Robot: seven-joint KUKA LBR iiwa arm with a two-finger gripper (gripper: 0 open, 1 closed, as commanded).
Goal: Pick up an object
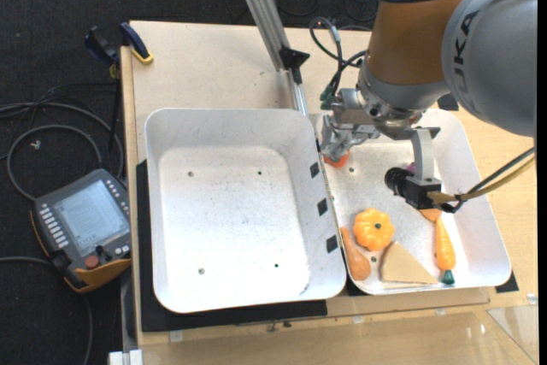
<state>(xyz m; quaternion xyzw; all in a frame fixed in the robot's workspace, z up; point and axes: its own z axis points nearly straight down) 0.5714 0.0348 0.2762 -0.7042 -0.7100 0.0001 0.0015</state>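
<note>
The gripper (336, 143) is lowered at the right bin's (480, 184) far-left corner, fingers closed around a red object (336, 156); lifting is needed next.

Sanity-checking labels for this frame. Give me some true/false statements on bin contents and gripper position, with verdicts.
1. The gripper is over the right bin. True.
2. The small orange pumpkin lies in the left bin. False: it lies in the right bin.
3. A carrot lies near the right bin's near right corner. True.
4. The tan wedge sits on the bare bench. False: it sits in the right bin, beside the pumpkin.
5. A small orange-red object lies just under the gripper. True.
</note>
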